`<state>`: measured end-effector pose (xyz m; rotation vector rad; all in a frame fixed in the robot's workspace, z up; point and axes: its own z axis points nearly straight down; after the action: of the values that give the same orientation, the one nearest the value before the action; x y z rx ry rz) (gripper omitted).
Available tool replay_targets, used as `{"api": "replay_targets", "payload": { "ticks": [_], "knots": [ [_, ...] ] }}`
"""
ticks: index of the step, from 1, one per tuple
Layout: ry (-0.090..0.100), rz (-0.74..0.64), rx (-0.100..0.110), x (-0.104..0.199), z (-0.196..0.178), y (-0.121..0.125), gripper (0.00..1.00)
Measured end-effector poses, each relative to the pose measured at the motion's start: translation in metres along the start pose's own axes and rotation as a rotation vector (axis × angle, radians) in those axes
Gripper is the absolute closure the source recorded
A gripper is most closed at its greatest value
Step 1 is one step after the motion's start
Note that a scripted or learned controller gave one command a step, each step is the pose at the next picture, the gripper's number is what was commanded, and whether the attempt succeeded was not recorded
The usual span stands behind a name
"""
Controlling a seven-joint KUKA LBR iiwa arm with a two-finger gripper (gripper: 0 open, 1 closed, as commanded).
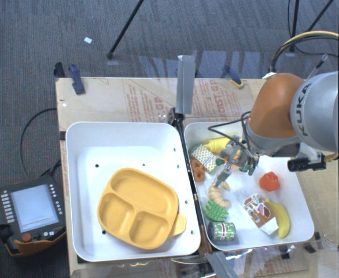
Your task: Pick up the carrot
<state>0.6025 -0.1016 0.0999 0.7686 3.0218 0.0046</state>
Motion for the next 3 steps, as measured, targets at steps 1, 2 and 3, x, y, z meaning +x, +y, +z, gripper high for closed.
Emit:
{"api": "replay_targets", "payload": {
  "ticks": [1,2,3],
  "knots": [
    [0.041,0.16,0.018,-0.025,0.011,0.017,0.0],
    [0.037,0.153,0.018,-0.024,0.004,0.019,1.0],
    [0.011,0.17,0.007,-0.054,-0.087,-0.03,1.0]
  ]
}}
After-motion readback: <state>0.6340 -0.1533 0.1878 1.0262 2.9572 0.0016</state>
